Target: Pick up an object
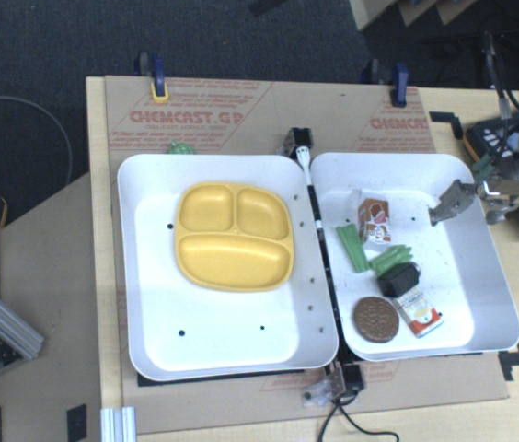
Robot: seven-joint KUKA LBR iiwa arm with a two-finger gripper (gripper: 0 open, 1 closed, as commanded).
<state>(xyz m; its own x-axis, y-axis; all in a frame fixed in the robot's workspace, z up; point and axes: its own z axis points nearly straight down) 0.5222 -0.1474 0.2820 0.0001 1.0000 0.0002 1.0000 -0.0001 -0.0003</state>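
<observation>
The right bin [480,274] holds several small items. A brown and white packet [374,221] lies near its middle, with a green strip [352,248] and a green piece [392,259] just below it. A black object [399,279] sits beside those, next to a red and white packet [420,312] and a round brown disc [375,319]. My gripper [452,203] hangs over the right bin's upper right part, to the right of the brown packet and apart from every item. I see nothing held in it.
The left bin [149,274] carries a yellow divided plate [235,236]. Both bins rest on a cardboard sheet [241,109] clamped at the back by two blue clamps [157,74]. Cables and arm hardware [508,145] crowd the right side.
</observation>
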